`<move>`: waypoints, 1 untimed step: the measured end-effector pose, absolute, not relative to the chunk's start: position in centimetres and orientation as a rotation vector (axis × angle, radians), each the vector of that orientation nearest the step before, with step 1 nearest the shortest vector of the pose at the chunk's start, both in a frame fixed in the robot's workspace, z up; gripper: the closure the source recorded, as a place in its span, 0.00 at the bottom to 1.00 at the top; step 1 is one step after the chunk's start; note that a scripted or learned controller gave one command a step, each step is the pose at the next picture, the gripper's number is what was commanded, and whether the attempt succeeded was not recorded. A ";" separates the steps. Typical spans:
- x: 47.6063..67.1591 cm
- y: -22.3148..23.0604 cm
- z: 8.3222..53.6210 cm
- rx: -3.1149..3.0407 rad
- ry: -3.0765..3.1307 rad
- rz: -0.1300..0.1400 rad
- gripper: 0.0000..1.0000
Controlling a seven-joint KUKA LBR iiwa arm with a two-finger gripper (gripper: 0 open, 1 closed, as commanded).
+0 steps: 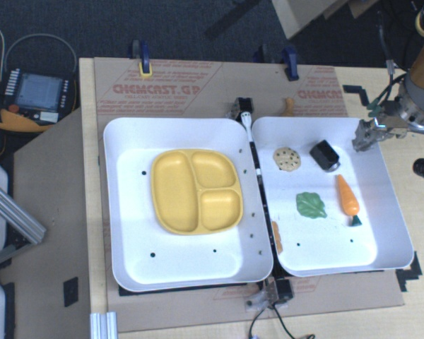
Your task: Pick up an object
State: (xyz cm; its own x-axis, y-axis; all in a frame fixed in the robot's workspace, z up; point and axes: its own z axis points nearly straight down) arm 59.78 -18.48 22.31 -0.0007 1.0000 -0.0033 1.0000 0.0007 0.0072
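Over on the left, the left bin [120,189] cradles a yellow divided plate [196,191], seemingly waiting for deliveries. Across the divide, the right bin [381,246] offers the pickings: a cookie [287,159], green leaf [311,205], black block [324,155] and carrot [348,196], spread well apart for easy grasping. At the bin's far right corner hangs the gripper [368,134], carrying nothing; its opening I cannot tell.

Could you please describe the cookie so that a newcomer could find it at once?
Look in the right-hand white bin, at its far left corner. The cookie lies there, left of the black block: round, pale and dark-speckled, unlike the green leaf and the orange carrot.
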 end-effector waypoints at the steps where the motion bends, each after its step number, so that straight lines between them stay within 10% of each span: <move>1: 59.9 -18.5 26.0 2.216 2.218 0.004 1.00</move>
State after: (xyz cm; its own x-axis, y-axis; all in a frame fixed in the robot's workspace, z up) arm 59.91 -18.51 25.96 -0.0010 1.0000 -0.0029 1.0000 0.0011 0.0066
